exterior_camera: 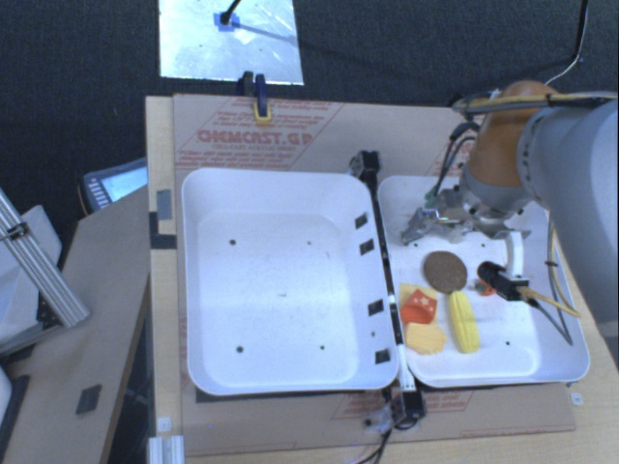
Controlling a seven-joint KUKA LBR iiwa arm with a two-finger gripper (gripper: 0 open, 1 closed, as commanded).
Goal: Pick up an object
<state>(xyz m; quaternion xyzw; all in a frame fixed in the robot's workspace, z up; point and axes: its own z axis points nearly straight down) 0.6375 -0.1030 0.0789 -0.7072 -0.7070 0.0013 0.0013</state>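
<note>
Several toy foods lie in the right bin (551, 356): a brown round disc (445, 271), a red piece (420, 306), a yellow corn cob (464, 321) and a pale orange chunk (426, 337). They cluster in the bin's front left part. My gripper (423, 224) hangs over the bin's back left area, a little behind and to the left of the brown disc. It touches none of the foods. The grey arm with its orange band reaches in from the right.
The left bin (280, 288) adjoins the right one along a shared rim with black clips (372, 249). Both bins rest on a cardboard sheet (280, 124). A yellow clamp (259, 100) and a shiny plate (230, 27) lie behind them.
</note>
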